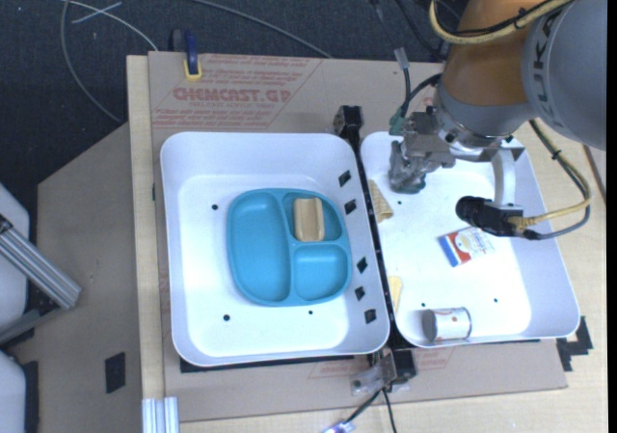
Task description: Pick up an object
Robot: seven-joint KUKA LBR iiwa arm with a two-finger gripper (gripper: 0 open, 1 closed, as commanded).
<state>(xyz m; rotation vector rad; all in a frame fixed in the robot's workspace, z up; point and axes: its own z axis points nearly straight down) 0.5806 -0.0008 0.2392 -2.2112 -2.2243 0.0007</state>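
Note:
My gripper (pixel 407 178) hangs low over the back left part of the right bin (pixel 540 296), pointing down at the bin floor. Nothing shows between its fingers. A tan wedge-shaped piece (pixel 381 202) lies just left of it, against the bin's left wall. A small red, white and blue packet (pixel 465 246) lies in the middle of the right bin, in front and to the right of the gripper. A short white cylinder with a grey end (pixel 445 324) rests near the bin's front edge.
The left bin (pixel 193 315) holds a blue divided plate (pixel 253 248) with a tan block (pixel 308 219) in its back right compartment. A black cable connector (pixel 487 214) with a yellow cable hangs over the right bin. Black clips line the divider between the bins.

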